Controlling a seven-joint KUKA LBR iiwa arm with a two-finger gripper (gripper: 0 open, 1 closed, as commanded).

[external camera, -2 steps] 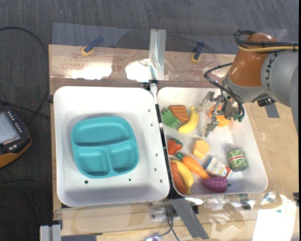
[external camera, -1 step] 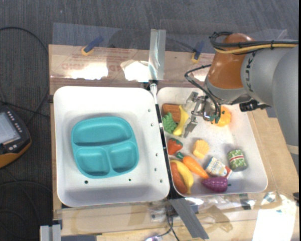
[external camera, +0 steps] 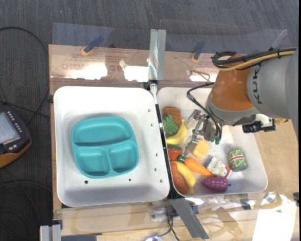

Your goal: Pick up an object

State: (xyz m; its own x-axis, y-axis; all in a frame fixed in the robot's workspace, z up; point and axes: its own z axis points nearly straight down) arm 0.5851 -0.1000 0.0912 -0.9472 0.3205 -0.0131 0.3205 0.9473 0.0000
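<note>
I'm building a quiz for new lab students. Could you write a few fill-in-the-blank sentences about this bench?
The teal divided tray lies in the ____ bin as the camera sees it.
The end effector hangs over the ____ bin.
The purple grapes lie beside the orange ____.
The green can lies ____ from the end effector.

Missing words: left; right; carrot; apart

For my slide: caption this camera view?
Gripper hovers above toy food in the right bin; teal tray in left.

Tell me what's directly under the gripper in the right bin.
A yellow cheese wedge lies just below the gripper, with a carrot beyond it. The arm covers the bin floor behind.
</note>
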